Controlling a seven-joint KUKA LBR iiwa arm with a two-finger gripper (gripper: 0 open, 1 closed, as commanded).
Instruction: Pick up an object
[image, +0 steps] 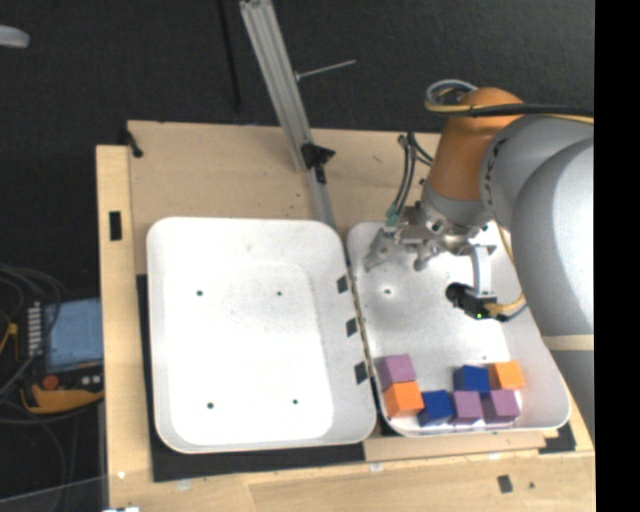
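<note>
Several small blocks lie along the near edge of the right bin (425, 325): a purple block (396, 368), an orange block (404, 397), a blue block (436, 406), and further purple, blue and orange ones beside them. My gripper (400, 252) hangs over the far left corner of that bin, well away from the blocks. It is open, with nothing between its fingers. The orange band (462, 150) of the wrist rises behind it.
The left bin (250, 330) sits beside the right one, joined by small black clips (352, 325). A slanted metal pole (290, 110) stands at the back, just left of the gripper. A cable and a black connector (465, 297) hang over the right bin.
</note>
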